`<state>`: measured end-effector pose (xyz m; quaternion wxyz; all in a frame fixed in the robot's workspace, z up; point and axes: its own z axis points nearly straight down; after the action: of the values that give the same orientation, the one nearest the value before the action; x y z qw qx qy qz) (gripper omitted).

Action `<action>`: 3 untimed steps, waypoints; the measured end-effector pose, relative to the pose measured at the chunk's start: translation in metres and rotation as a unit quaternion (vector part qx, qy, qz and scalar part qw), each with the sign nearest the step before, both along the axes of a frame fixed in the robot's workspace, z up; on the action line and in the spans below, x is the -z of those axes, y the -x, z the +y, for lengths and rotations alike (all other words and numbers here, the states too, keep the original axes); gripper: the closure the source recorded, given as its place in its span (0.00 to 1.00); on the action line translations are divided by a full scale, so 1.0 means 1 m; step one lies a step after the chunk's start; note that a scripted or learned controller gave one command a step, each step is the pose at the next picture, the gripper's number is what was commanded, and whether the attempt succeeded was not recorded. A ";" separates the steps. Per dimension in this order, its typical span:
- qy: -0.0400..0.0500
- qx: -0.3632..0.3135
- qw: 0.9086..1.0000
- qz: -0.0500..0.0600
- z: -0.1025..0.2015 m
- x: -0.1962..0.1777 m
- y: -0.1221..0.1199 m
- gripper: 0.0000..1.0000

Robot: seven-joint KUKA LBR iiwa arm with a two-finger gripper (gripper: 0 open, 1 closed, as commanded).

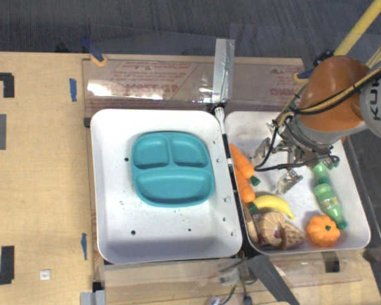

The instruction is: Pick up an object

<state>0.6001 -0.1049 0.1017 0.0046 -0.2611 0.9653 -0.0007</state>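
On the tabletop (38, 170) the left bin (108, 234) carries a teal divided plate (173, 168). My claw (286, 167) hangs over the right bin (359, 215) (whether it grips anything I cannot tell). Below it lie a carrot (242, 170), green bottle (327, 194), banana (274, 204) and small pumpkin (322, 230).

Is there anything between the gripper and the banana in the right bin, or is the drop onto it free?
Nothing visible blocks it. The gripper hangs over the right bin, and the banana lies just toward the near side of it. The carrot lies beside that line, along the bin's left wall.
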 end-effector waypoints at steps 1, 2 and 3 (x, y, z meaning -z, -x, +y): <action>0.000 0.098 0.995 -0.001 -0.052 0.012 0.031 0.00; 0.000 0.075 0.997 -0.001 -0.109 0.013 0.044 0.00; 0.001 0.074 0.997 -0.009 -0.108 -0.001 0.039 1.00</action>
<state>0.5609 -0.2131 0.1029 0.0134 -0.1891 0.9819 -0.0041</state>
